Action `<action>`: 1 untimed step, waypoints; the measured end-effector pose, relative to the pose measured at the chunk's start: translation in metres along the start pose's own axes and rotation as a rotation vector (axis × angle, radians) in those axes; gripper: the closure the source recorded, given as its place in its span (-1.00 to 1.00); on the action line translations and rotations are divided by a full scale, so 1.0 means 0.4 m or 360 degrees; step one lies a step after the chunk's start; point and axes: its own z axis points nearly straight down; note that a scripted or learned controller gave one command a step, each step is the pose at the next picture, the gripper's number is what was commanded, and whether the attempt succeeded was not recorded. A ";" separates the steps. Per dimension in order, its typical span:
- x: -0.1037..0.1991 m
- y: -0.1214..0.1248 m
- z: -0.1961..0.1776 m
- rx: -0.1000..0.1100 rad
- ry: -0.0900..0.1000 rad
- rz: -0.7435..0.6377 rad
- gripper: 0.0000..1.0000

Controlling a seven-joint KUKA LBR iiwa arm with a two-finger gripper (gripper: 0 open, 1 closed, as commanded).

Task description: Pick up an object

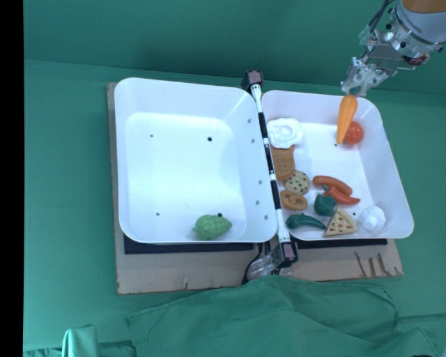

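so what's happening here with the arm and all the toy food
A robot arm reaches in from the right, its gripper poised at the far edge of the right bin, just above an orange toy carrot that leans by a red tomato. Most toy food sits in that bin. The left bin holds one green piece.

I am looking at the arm point(418, 17) above the right bin's point(390, 188) far corner: an orange band is capping a grey metal wrist, dark cables are trailing beside it, and a pale gripper point(357, 82) is showing small red marks.
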 end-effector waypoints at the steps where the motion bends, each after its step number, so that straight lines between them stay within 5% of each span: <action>1: 0.112 -0.074 -0.003 -0.0004 0.0003 -0.0005 1.00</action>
